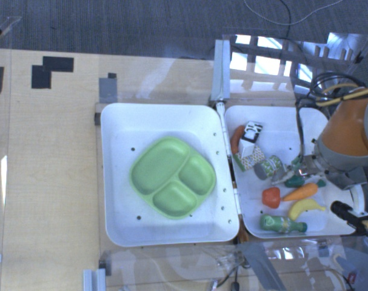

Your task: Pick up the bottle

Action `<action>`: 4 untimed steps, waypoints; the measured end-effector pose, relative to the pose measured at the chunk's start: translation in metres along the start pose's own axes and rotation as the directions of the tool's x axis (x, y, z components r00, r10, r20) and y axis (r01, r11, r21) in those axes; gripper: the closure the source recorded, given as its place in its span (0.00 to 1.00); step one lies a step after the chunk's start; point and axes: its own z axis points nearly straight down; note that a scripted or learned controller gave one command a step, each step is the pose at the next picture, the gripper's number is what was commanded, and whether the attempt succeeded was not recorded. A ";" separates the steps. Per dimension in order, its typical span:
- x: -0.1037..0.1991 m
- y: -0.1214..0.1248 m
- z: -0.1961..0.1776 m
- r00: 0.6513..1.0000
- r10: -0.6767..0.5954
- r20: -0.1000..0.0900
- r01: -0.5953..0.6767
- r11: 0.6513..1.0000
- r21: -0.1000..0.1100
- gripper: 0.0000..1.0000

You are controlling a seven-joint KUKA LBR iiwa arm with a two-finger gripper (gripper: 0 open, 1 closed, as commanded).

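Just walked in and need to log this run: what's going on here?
A robot arm reaches over the right bin, its gripper low among toy foods beside a carrot. The green bottle lies on its side near the bin's front edge, untouched. The left bin holds a green divided plate.

Two bins sit side by side on the bench (pixel 50 162). The left bin (pixel 117 223) holds a divided plate (pixel 173 176) near its middle. The right bin (pixel 256 226) holds the clutter: a bottle (pixel 282 224) lies along its near edge, a banana (pixel 305 207) just behind it, a carrot (pixel 300 192) behind that, a tomato (pixel 270 197) left of the carrot. The gripper (pixel 300 173) hangs over the bin's right part, just behind the carrot.
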 end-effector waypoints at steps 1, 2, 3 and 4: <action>0.001 0.002 -0.012 1.000 -0.003 0.001 0.003 1.000 -0.004 1.00; 0.052 0.040 -0.136 0.994 -0.109 -0.005 0.109 0.994 0.008 1.00; 0.052 0.043 -0.147 0.993 -0.116 -0.003 0.116 0.993 0.003 1.00; 0.122 0.050 -0.120 0.999 -0.043 -0.006 0.043 0.999 0.012 1.00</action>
